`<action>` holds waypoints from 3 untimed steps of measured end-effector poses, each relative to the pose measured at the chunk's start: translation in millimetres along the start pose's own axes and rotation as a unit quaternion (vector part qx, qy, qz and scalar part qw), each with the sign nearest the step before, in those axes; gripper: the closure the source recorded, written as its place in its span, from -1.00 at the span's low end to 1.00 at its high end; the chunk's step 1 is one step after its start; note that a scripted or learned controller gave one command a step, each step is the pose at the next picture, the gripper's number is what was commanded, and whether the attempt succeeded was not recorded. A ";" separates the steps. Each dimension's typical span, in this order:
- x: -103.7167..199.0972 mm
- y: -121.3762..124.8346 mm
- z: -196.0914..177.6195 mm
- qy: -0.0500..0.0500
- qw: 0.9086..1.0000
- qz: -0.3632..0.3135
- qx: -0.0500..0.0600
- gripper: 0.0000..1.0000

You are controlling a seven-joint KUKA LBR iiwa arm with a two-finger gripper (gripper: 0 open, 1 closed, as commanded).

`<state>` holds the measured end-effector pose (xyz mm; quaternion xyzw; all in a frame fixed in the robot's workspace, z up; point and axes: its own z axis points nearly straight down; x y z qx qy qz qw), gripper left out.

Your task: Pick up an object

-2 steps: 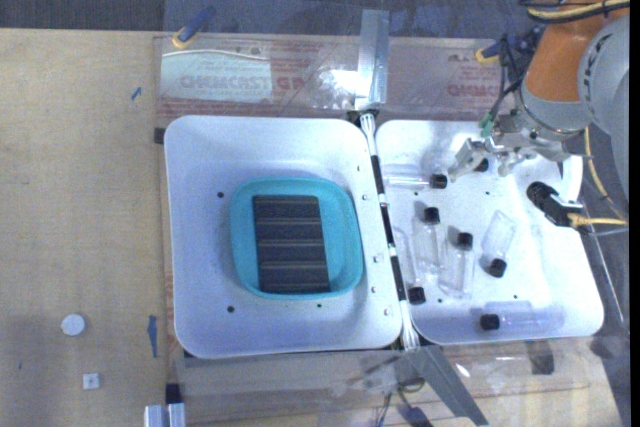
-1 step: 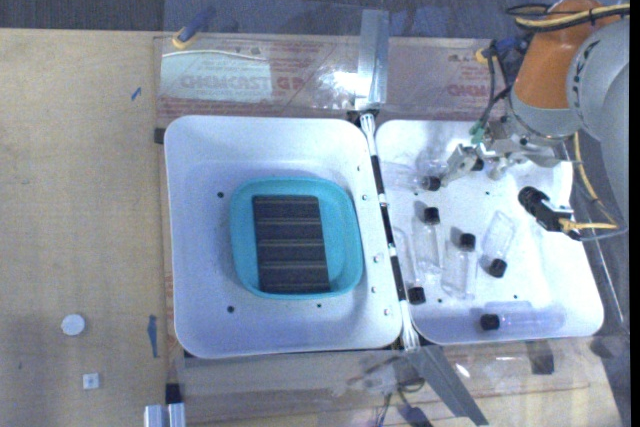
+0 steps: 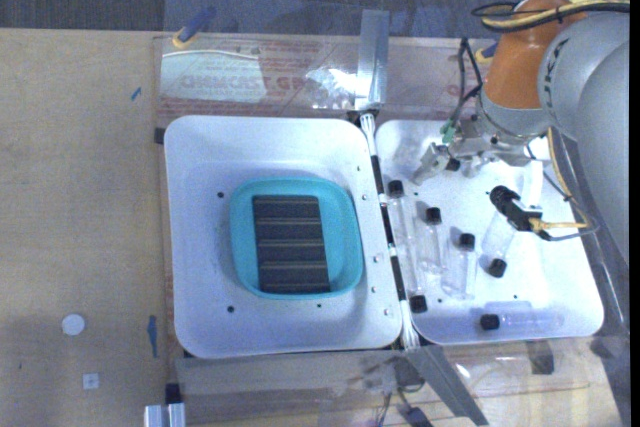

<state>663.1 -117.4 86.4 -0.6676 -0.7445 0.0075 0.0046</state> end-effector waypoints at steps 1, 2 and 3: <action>1.0 0.3 -11.0 0.001 1.000 -0.001 0.000 1.00; -50.7 -1.1 -36.7 -0.002 0.986 -0.168 -0.012 1.00; -2.9 2.7 -125.0 -0.001 0.992 -0.127 -0.012 1.00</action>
